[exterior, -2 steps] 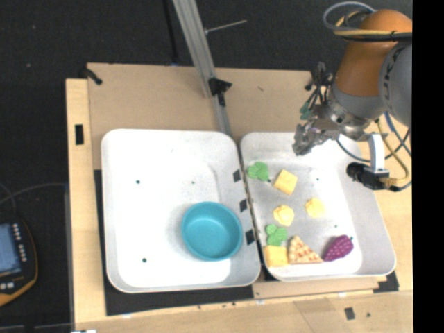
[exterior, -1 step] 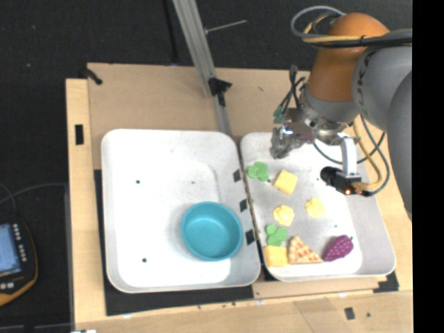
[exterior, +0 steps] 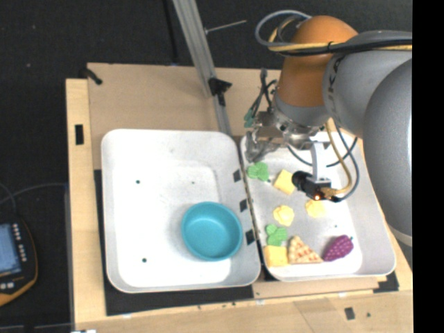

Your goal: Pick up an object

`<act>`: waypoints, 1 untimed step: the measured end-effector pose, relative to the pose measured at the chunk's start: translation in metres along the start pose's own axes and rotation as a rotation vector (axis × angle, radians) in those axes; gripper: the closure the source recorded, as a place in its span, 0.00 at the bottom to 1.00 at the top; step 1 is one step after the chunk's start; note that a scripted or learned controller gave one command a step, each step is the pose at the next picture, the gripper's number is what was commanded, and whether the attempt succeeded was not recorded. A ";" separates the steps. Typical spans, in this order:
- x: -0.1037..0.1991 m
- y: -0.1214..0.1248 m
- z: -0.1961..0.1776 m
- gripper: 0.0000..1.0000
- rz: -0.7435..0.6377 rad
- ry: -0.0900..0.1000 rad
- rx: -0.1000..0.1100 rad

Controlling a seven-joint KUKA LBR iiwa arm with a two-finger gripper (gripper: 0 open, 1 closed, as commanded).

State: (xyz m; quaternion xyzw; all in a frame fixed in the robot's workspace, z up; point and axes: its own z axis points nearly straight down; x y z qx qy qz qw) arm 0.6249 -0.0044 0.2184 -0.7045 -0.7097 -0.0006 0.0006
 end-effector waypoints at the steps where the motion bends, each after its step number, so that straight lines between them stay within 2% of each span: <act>1: 0.045 0.004 -0.008 1.00 0.000 0.000 -0.002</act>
